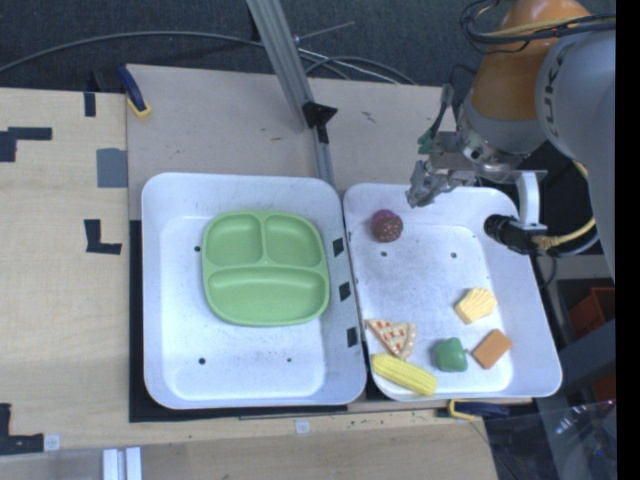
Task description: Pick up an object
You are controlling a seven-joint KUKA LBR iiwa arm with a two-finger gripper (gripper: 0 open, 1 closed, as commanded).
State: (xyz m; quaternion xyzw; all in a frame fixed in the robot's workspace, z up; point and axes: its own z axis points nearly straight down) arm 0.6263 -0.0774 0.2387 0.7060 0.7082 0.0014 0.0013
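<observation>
My hand hangs over the back rim of the right bin, just right of the dark red ball-like toy. Nothing sits between its fingers. Whether it is spread or clenched I cannot tell; it is too small and dark against the rim.

Nearest candidate is that red toy, lying alone at the back left of the right bin, apart from the rest, so my guess is it is the target: clear space around it, easy approach from above.

The other items cluster toward the front of the same bin:
- pizza slice toy against the left wall
- corn cob just in front of it, on the front rim
- green pepper-like piece beside an orange block
- yellow ridged wedge, maybe cheese, a bit further back

The crowded front ones look harder, with neighbours close enough to get bumped.

The left bin holds a green divided plate, lying flat, nothing on it. Both bins sit on the table.

Task judged barely begun: the hand is raised, and the descent onto the red toy is not yet made.
</observation>
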